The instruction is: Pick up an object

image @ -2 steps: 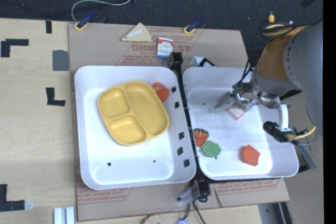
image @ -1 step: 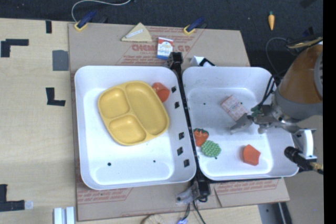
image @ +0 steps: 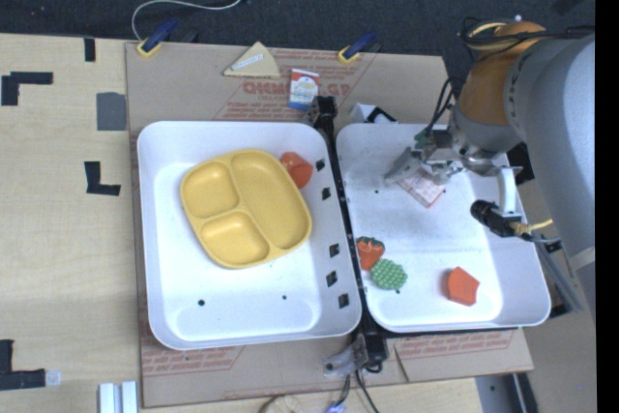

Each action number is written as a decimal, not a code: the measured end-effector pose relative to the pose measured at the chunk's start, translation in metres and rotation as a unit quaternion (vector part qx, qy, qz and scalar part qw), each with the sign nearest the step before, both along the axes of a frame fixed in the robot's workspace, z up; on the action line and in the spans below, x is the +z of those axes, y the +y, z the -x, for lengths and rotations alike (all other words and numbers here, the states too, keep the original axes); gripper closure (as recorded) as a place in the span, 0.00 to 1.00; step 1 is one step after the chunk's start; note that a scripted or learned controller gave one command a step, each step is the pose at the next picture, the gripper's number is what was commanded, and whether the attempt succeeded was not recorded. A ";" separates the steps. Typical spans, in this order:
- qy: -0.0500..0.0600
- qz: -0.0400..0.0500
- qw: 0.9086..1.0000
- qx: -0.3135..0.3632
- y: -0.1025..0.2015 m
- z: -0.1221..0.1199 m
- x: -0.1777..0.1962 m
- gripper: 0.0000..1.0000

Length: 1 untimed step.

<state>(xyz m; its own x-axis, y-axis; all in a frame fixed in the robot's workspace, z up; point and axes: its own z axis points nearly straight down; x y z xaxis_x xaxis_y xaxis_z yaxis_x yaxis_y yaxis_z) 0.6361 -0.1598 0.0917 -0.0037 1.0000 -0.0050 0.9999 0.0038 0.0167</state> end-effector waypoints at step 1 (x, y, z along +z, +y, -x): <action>-0.002 0.002 1.000 0.001 -0.001 -0.001 0.012 1.00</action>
